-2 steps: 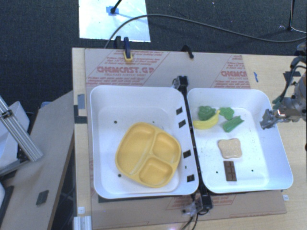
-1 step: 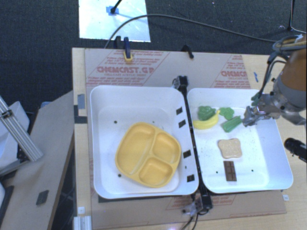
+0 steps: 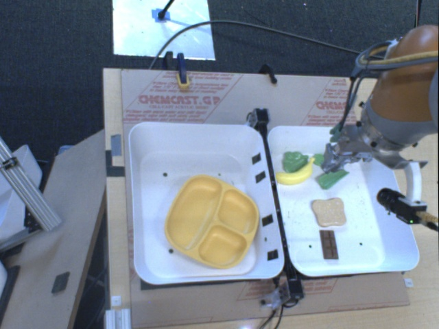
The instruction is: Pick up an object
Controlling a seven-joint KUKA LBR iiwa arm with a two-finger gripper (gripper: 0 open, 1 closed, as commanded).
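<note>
While reaching in from the right, bends downward over the far half of the right bin. Arm posed with the orange band uppermost and the grey wrist below it, tilted down and toward the left. Gripper positioned low, at the upper end of the green piece, either touching it or just above it; cannot tell which. Open or closed: cannot tell from this angle.

Green piece lying flat and slanted on the bin floor, just right of the banana. Banana lying on its side, curved, touching the lower edge of the green leafy item. Slice of toast lying flat nearer the camera, apart from the green piece. Brown bar lying flat just below the toast, long side pointing toward the near rim.

Left bin set beside the right bin, rims meeting along the middle. Yellow divided plate resting inside, three compartments, placed toward the near right corner. Both bins resting on the table.
</note>
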